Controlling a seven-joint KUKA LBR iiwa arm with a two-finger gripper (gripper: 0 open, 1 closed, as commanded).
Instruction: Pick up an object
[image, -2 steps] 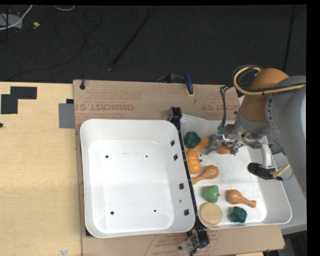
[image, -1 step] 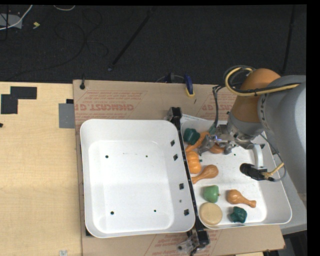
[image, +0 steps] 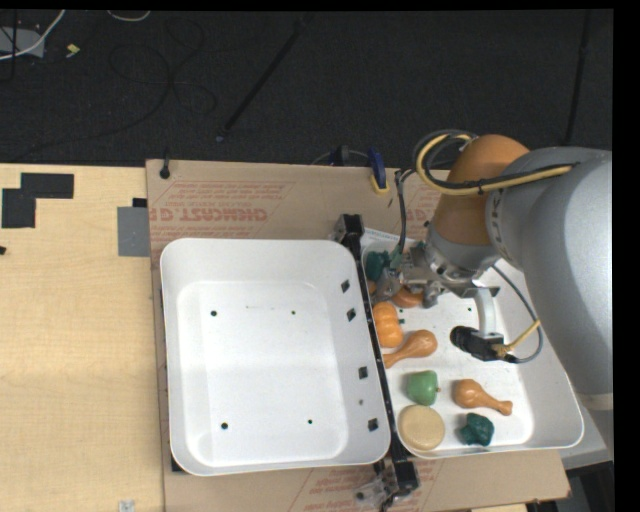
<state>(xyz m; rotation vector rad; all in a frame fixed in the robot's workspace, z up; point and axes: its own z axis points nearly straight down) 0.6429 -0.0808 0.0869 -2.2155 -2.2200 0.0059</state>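
Tool: low in right bin, over orange piece at far-left corner. Opening and hold: cannot tell, wrist hides it. Other candidates: gourd, green pepper, round bun. Advice: centre on one piece, clear of bin wall, before closing.

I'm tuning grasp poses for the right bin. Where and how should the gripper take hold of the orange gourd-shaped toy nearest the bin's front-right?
Probably across the round bulb of the orange gourd-shaped toy, coming straight down from above. It lies flat on the right bin's floor, its thin neck pointing right. The bulb is the widest part, with free floor on both sides; the dark teal object sits just in front.
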